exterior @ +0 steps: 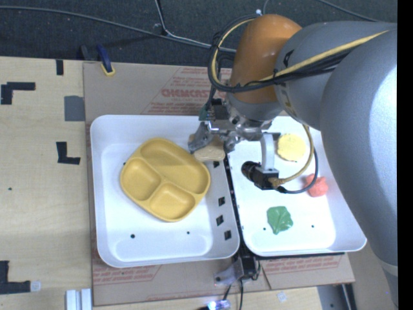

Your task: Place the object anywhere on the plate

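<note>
You have the gripper (210,141) hanging low over the inner edge of the left bin (106,173), just above the upper right corner of the yellow divided plate (164,178). A small tan block (208,152) sits right under the fingers, beside the plate's rim; it looks pinched between them, though the view is dim there and you may find it merely touching. The block overhangs the plate's corner and the strip between the two bins rather than any of the three compartments. The plate itself lies tilted in the left bin, with its two smaller compartments toward you and the larger one away.

In the right bin (342,231) you can see a yellow round piece (291,146) near the far wall, a pink piece (317,186) toward the right side, and a green leafy piece (279,219) near the front. The arm's orange band (261,50) sits above the wrist, with cables looping round it.
</note>
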`<state>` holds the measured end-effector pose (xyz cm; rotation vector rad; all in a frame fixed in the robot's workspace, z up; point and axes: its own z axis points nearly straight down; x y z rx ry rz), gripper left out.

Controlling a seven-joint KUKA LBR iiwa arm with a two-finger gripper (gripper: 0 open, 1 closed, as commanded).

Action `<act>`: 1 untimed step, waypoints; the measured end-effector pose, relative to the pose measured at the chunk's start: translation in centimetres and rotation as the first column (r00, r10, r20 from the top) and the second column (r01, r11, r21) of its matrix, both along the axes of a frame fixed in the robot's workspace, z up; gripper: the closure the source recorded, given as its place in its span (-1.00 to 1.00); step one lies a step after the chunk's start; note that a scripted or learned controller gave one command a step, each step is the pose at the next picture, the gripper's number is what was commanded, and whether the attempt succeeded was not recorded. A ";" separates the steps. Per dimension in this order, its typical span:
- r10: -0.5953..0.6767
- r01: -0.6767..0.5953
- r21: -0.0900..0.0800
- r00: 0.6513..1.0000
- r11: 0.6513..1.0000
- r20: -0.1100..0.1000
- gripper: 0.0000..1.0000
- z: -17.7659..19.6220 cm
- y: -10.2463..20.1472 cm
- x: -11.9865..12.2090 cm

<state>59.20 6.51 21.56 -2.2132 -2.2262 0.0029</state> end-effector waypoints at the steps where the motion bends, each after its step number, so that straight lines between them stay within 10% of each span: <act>1: 0.001 -0.001 0.001 1.000 1.000 0.002 1.00 0.6 4.8 0.1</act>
